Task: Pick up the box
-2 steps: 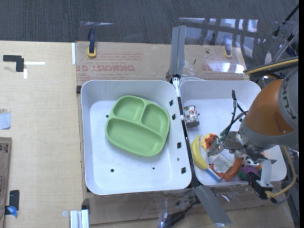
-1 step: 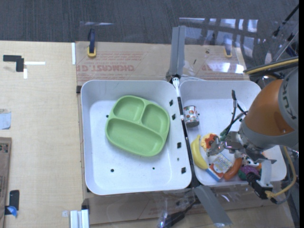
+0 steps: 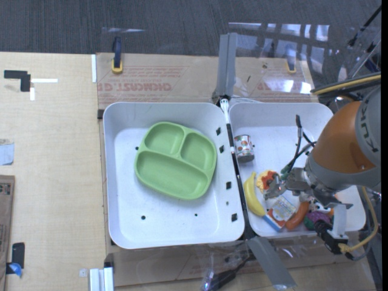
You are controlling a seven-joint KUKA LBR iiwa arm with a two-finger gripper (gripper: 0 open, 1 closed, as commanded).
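Note:
The box (image 3: 280, 211) is a small white carton with red print and a blue edge. It lies flat near the front of the right bin (image 3: 273, 123), between a banana (image 3: 253, 196) and an orange carrot-like toy (image 3: 296, 217). My gripper (image 3: 276, 187) hangs just above and behind the box, over a small red and yellow toy (image 3: 265, 179). The grey arm with its orange band (image 3: 345, 141) comes in from the right and hides the bin's right side.
A small tin can (image 3: 244, 148) stands near the right bin's left wall. Green and magenta toys (image 3: 316, 220) lie beside the carrot. The left bin (image 3: 121, 217) holds a green divided plate (image 3: 177, 159). Cables hang off the wrist (image 3: 339, 242).

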